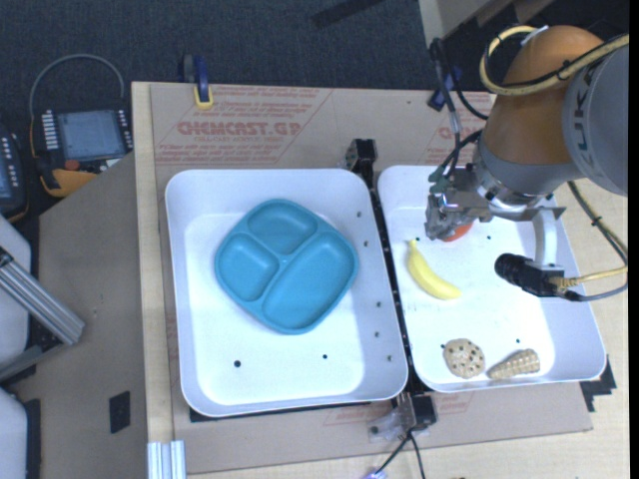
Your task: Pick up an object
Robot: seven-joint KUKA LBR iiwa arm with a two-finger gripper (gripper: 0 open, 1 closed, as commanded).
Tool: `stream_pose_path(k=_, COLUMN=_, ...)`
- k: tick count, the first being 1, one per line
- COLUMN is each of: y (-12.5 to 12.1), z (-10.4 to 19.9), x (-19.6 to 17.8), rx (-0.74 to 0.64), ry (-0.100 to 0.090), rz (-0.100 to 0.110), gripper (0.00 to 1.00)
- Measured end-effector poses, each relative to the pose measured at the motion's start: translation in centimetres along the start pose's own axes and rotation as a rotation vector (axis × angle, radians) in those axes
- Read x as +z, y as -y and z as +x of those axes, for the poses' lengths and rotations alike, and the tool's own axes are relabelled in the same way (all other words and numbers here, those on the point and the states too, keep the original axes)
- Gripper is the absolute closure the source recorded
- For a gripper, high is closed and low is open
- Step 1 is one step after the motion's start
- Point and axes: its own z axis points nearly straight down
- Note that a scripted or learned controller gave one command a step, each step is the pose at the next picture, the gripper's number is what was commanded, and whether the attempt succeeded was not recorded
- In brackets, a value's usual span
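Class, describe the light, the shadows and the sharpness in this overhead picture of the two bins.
Camera view: even, bright light; white bins nearly washed out; soft shadows beside the blue plate and banana; the gripper looks slightly blurred; dark floor at the top.

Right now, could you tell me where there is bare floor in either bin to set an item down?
Left bin: bare floor along the near edge and left of the blue divided plate. Right bin: a patch between banana, cookie and cone-shaped item. Its far part is crowded by the gripper over an orange object.
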Motion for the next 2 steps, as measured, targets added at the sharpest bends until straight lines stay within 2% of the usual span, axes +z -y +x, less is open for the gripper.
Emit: stream_pose_path(k=2, y=3.5, z=10.4, x=1.0, rx=-0.003, ry=-0.001, rz=0.002, gripper=1.0)
